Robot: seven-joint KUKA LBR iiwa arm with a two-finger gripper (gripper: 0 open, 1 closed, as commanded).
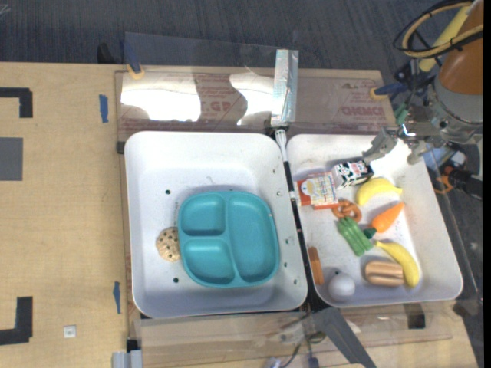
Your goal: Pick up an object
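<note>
**Desk:** What lies in the left white bin (pixel 146 159)?

**Photographer:** A teal three-compartment plastic tray (pixel 227 238), with a round speckled cookie (pixel 168 244) touching its left edge.

**Desk:** And the right white bin (pixel 441 221)?

**Photographer:** Toy food: an orange-and-white carton (pixel 317 190), a black-and-white cow-print carton (pixel 352 172), a lemon (pixel 377 190), a carrot (pixel 387 216), a banana (pixel 403 260) and a hot dog (pixel 383 273). The two-finger gripper (pixel 399 146) hovers over the far right corner, fingers spread and empty.
</note>
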